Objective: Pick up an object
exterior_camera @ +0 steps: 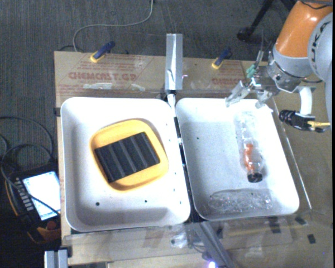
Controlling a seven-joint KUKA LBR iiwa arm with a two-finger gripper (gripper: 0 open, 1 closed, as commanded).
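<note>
A clear plastic bottle (249, 147) with an orange label and a dark cap lies lengthwise in the right bin (212, 149), cap toward the front. A crumpled clear plastic piece (238, 201) lies along that bin's front wall. In the left bin (78, 149) rests a yellow tray-like object with a black ribbed top (128, 154). My gripper (249, 95) hangs over the right bin's back rim, above the bottle's far end, its two fingers spread apart with nothing between them.
A metal post (173, 63) stands at the back between the two bins. Blue-and-yellow clamps (102, 51) (221, 57) hold the cardboard base. A tablet (40, 190) and cables lie on the floor to the left.
</note>
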